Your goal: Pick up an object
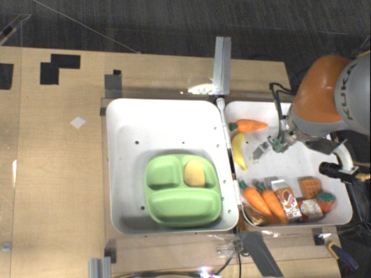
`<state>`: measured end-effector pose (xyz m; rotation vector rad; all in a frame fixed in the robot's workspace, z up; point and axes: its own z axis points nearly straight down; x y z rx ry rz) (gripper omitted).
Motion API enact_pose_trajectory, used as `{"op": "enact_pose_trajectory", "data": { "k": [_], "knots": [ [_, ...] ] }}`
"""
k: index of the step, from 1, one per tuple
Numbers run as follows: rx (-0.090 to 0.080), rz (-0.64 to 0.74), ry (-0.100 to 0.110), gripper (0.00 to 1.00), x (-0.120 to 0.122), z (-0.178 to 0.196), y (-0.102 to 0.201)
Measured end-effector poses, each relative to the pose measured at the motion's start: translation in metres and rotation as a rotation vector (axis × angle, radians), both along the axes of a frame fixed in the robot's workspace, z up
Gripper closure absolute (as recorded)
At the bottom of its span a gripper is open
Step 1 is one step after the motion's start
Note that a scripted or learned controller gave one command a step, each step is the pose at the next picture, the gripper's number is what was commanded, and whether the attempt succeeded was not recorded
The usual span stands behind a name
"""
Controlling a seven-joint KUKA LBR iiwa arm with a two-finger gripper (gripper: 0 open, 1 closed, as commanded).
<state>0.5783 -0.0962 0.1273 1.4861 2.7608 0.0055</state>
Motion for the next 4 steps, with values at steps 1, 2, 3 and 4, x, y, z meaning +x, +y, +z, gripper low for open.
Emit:
{"op": "enact_pose_trajectory", "data": {
  "k": [1, 2, 3, 4],
  "knots": [
    [-0.006, 0.173, -0.024, 0.00, -0.0796, -0.0330, 0.0032],
    [-0.011, 0.238, -0.029, 0.00, -0.0805, -0.0326, 0.0059],
    [-0.005, 0.067, -0.019, 0.00, -0.0837, -0.0334, 0.0036],
    [-0.001, 0.020, -0.016, 0.00, -0.0844, -0.0339, 0.0012]
  ]
}}
